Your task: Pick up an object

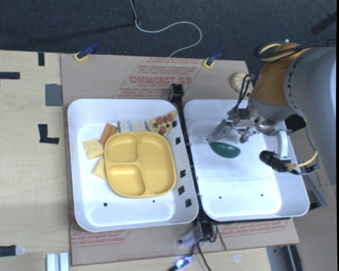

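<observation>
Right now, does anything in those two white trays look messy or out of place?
Somewhat. In the left bin, the yellow divided plate lies on top of several flat pieces, which poke out along its upper and left edges. In the right bin, a green object lies just below the claw. Nothing looks spilled or broken.

Grey arm (305,89) reaches in from the right, orange band up top. Gripper (219,135) angled down-left, low.
</observation>
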Robot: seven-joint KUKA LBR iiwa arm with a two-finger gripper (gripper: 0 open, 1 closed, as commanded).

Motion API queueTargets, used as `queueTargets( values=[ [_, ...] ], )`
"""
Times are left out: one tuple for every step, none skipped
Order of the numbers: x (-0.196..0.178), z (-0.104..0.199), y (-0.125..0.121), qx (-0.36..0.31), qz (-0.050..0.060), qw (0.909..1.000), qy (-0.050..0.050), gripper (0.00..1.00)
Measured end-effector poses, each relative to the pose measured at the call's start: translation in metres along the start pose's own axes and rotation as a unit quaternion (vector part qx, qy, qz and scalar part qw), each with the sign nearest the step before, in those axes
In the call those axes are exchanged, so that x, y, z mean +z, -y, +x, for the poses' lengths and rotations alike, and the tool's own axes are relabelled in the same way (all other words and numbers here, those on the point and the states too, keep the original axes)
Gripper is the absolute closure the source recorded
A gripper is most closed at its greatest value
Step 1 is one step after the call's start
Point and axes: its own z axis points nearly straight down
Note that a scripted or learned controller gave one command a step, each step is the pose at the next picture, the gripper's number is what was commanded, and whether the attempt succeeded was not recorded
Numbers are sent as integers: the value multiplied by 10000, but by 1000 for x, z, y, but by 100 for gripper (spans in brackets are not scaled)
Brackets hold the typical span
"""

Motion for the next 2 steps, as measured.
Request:
queueTargets(
  values=[
    [24, 1, 0, 2, -20, 10000, 6, 0],
    [12, 1, -1, -1, -33, 10000, 5, 100]
  ],
)
